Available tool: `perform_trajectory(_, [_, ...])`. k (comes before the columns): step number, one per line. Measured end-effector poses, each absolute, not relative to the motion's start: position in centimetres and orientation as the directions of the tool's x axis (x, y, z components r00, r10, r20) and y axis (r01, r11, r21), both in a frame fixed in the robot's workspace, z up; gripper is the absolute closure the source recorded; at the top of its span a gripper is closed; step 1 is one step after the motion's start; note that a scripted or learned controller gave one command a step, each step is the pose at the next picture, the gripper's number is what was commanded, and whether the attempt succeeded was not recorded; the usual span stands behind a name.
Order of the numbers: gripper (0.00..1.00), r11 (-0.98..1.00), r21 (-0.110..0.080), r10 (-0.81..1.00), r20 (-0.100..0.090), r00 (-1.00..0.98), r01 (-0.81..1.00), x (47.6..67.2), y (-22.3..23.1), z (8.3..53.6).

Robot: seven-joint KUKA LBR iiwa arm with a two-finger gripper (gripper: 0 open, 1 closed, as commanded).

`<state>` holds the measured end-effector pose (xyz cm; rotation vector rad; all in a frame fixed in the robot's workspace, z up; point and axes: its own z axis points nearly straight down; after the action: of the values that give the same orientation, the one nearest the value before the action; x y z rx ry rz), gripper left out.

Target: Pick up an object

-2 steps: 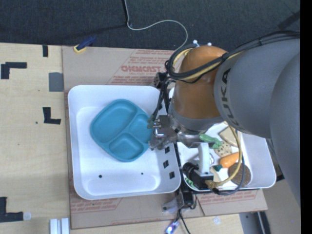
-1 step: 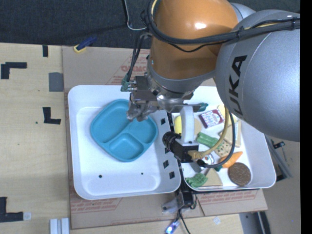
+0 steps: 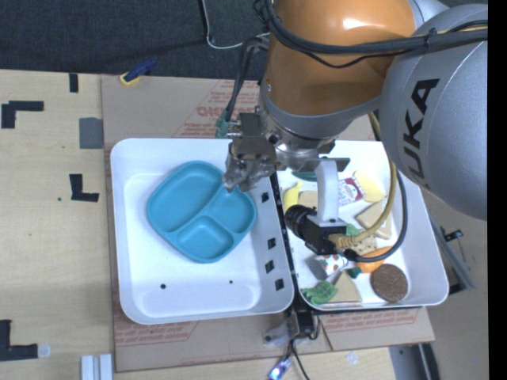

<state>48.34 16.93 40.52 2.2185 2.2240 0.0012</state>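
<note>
Seemingly nothing is yet lifted: the claw (image 3: 240,172) is lowered at the blue divided plate's (image 3: 198,212) right rim in the left bin (image 3: 127,212), its grip state untellable.

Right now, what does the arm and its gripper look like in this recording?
The arm is grey with a glossy orange band and black lettering on its side. Black cables loop around the wrist. The gripper is dark grey metal.
</note>
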Motion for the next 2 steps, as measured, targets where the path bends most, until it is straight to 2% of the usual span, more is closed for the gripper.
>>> perform_trajectory(1, [1.0, -0.006, -0.011, 1.0, -0.005, 0.006, 1.0, 48.2, 10.9, 31.9])
perform_trajectory(2, [1.0, -0.007, 0.014, 1.0, 0.0, 0.007, 1.0, 48.4, 2.2, 45.8])
